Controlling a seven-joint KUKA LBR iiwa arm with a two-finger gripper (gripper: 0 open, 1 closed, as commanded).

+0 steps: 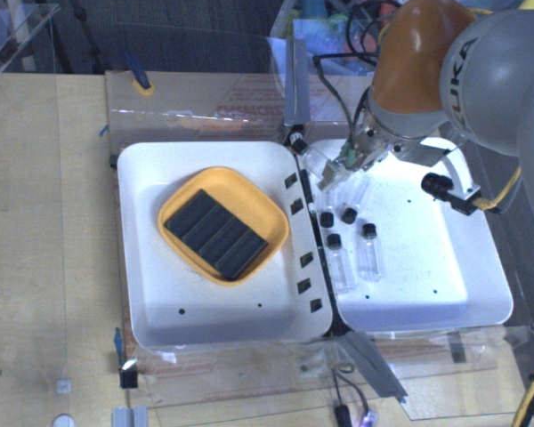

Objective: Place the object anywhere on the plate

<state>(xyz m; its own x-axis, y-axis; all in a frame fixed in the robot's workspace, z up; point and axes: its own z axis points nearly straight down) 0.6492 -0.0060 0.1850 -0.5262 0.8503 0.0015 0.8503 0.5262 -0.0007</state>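
One gripper point(338, 169) hangs over the right bin's point(445, 274) far left corner; whether it is open or closed I cannot tell. Just in front lie several small clear vials point(367, 249) with black caps, likely the task's object, well apart from the yellow plate point(180, 205) in the left bin point(147, 310). The risk, I judge: smooth, round glass slipping or rolling away. The plate is a glossy rounded square bearing a dark ribbed slab point(218, 232)
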